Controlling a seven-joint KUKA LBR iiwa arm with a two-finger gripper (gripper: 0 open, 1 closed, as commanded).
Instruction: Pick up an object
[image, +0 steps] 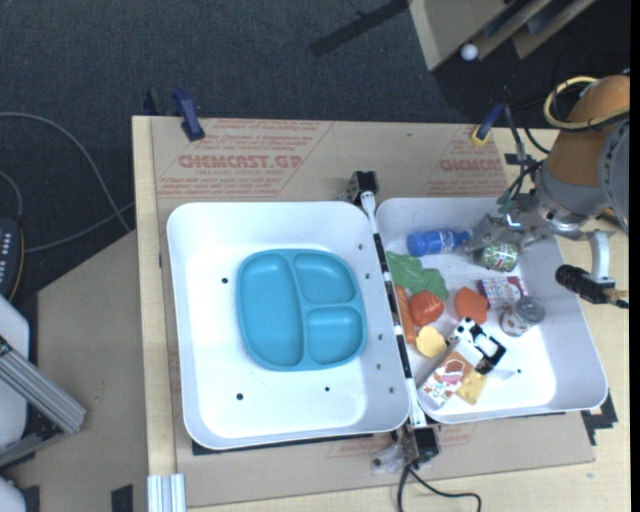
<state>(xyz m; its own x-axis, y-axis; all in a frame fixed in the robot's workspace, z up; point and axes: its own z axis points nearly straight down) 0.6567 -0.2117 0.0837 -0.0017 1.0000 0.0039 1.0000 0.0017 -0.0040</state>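
End effector (503, 232) sits low over a small can (500, 257) near the right bin's (570, 385) far edge; its grip state I cannot tell, nothing is lifted yet.

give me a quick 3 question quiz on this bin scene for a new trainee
1. True or false: the blue divided tray lies in the left bin.
2. Which lies nearest the gripper? A) blue bottle B) small can C) yellow ball
3. Fill in: the tray has ___ compartments.

Key:
1. True.
2. B, the can lies just beneath the gripper in the right bin.
3. Three.
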